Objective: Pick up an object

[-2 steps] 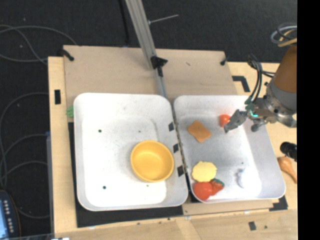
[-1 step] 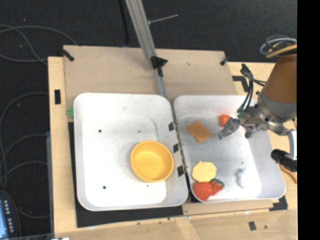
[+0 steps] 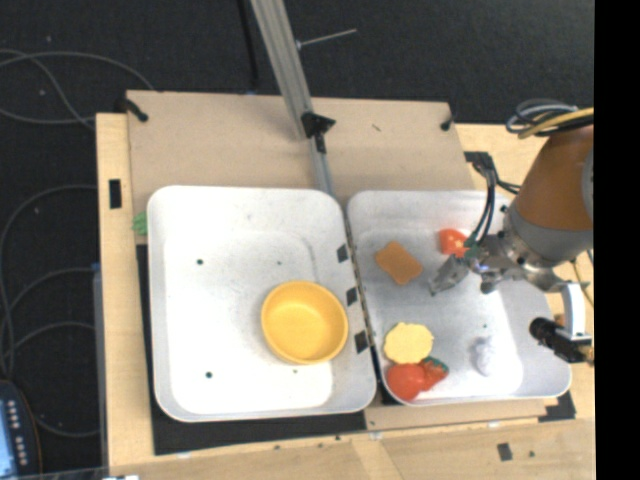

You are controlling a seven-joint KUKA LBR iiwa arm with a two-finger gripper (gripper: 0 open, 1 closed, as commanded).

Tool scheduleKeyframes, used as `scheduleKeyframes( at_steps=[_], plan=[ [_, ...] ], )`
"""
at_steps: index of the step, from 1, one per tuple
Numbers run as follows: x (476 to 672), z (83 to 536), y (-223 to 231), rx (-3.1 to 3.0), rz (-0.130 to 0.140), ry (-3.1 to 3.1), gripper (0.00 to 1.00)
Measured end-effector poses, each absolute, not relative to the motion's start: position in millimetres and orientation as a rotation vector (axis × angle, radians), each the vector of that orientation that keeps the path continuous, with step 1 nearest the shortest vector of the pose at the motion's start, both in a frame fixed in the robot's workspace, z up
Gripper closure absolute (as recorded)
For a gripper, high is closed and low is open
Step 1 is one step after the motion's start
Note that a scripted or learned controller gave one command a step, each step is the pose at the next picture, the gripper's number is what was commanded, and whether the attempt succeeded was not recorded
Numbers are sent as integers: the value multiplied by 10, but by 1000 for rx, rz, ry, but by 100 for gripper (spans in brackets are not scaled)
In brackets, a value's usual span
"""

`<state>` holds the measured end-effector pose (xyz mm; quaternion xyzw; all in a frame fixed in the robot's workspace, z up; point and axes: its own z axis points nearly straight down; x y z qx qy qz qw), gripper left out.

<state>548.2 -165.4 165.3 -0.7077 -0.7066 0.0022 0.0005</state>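
A single fixed camera looks down from above at a slant, far enough off to take in the whole worktop point(image 3: 250, 138) and some dark floor around it. The two white bins lie side by side across the middle, the left bin point(image 3: 190, 238) and the right bin point(image 3: 520, 368). The arm point(image 3: 555, 193) enters from the right edge.

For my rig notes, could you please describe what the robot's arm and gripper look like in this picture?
The arm is bulky and rounded, orange-brown above and grey lower down near the wrist. Black cables run along its left side, with yellow and pale cables looped above it. The gripper is small, dark grey metal.
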Motion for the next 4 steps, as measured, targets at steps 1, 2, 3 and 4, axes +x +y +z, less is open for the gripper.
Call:
scheduleKeyframes(
  at_steps=[1, 2, 3, 4],
  plan=[
    [5369, 1095, -1675, -2222, 8, -2218, 0],
    [5398, 1235, -1672, -2230, -4, -2218, 100],
    [5493, 1768, -1605, -2221, -7, -2230, 100],
    [5591, 2343, -1643, -2221, -4, -2230, 100]
  ],
)
